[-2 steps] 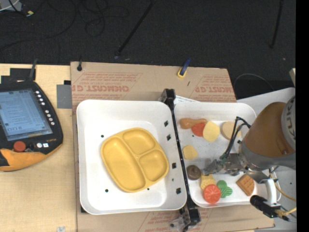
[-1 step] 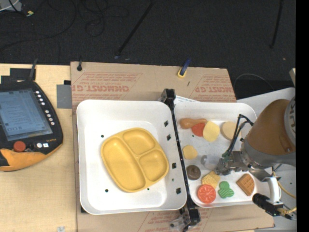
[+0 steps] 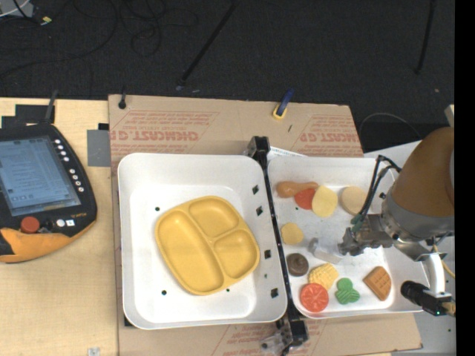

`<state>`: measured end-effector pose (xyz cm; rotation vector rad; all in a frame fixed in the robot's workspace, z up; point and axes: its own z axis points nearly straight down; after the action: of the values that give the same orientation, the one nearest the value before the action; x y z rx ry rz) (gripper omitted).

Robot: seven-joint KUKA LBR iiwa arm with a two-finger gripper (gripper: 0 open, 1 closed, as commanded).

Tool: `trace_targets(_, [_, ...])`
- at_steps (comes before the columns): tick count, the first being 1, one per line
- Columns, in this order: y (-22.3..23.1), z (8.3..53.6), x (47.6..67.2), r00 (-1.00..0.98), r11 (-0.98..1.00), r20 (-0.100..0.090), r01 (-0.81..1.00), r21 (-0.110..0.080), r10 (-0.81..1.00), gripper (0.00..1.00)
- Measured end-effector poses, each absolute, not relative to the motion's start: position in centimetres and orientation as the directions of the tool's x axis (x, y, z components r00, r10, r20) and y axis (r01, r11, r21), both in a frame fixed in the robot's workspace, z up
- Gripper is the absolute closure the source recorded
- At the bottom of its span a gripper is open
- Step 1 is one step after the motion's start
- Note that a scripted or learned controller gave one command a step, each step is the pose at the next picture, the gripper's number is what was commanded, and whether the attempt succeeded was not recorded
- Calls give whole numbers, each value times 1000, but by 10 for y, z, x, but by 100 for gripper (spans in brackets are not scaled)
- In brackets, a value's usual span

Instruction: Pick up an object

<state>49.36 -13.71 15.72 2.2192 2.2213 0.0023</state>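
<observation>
In the right bin (image 3: 371,167), the tool (image 3: 330,249) sits low among toy foods, beside the yellow corn piece (image 3: 323,275) and brown round piece (image 3: 297,264); whether it grips anything, I cannot tell.

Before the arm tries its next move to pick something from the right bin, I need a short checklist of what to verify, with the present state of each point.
1. Hand is over the right bin, where the toy foods lie: ok.
2. Something is held in the hand: cannot tell; the view is too small there.
3. A target is near: ok; the brown round piece and the corn lie just below the hand in the picture.
4. Target stands free of neighbours: not ok; the corn touches the green piece and the red tomato slice.
5. Yellow divided plate in the left bin is out of the way: ok.
</observation>
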Motion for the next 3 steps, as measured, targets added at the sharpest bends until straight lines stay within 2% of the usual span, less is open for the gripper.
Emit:
trace_targets(1, [-129, 207, 499, -1, 1, 0, 1000, 3, 1000, 100])
trace_targets(2, [-130, 229, 500, -1, 1, 0, 1000, 1, 1000, 100])
trace_targets(3, [-70, 224, 501, -4, 4, 2, 1000, -4, 1000, 100])
